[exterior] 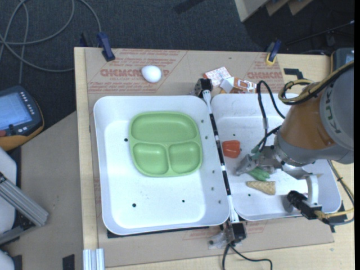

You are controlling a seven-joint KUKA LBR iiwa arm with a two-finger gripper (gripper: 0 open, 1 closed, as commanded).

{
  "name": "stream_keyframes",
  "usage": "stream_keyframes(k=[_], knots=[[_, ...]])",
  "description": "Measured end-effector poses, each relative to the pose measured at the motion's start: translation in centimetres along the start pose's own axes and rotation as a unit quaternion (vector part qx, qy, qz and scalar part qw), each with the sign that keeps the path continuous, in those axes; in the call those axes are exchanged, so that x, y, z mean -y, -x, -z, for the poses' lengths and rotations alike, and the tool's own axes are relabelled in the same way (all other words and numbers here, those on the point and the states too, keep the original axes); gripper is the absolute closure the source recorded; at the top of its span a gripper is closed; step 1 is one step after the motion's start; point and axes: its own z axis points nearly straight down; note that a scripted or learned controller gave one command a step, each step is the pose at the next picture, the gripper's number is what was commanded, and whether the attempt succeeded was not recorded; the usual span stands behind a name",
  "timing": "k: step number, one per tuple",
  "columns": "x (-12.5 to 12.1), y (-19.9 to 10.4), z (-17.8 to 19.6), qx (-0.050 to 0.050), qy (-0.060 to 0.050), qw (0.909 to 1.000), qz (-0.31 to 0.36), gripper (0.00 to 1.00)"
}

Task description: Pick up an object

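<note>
My gripper [251,165] hangs low over the right bin [247,114], its metal fingers spread and pointing left with nothing between them. An orange-red block [231,148] lies just up and left of the fingertips, apart from them. A green piece [260,175] sits right under the gripper's lower side, partly hidden by it. A tan wedge [264,187] lies below that on the bin floor. The left bin [112,167] holds a green divided plate [166,143].
A white egg-shaped thing [151,73] rests on the cardboard behind the left bin. Small packets [225,80] lie behind the right bin. Blue clamps [104,45] grip the board's back edge. The arm's bulk covers the right bin's right half.
</note>
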Motion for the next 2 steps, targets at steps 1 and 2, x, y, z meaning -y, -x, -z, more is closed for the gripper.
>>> stream_keyframes(k=[1,2], knots=[[0.0,0.0,1.0,0.0,0.0,1.0,0.0,1.0],[-3.5,-6.5,10.0,-0.001,0.001,1.0,0.001,1.0]])
